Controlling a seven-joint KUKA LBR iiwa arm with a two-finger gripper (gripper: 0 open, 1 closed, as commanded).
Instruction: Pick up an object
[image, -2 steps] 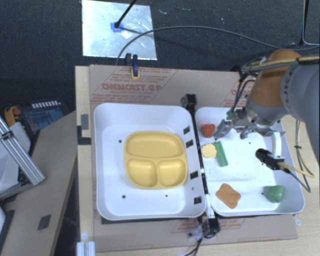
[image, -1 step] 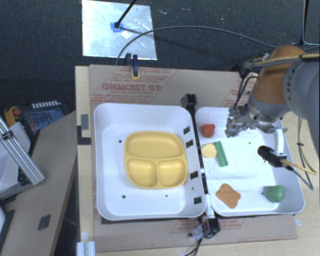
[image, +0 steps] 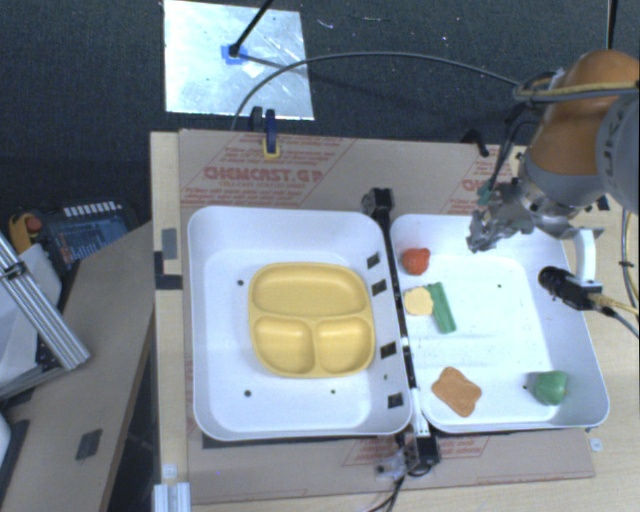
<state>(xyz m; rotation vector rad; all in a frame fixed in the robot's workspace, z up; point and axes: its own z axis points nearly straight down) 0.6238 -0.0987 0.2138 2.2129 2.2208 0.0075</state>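
Hand (image: 484, 236): above right white bin's (image: 520, 420) far edge; finger state cannot be told.
Nearest object: small red-orange ball (image: 415, 261), left of hand.

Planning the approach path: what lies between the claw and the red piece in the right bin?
In the camera view, bare white bin floor lies between the claw and the red piece; no other object is in that stretch.

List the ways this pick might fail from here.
1. The gripper sits near the right bin's back wall, apart from every item, so closing here would likely catch nothing.
2. The yellow piece and green stick touch; grabbing one may drag the other.
3. The green object lies near the front corner, so the wall may obstruct a grasp.
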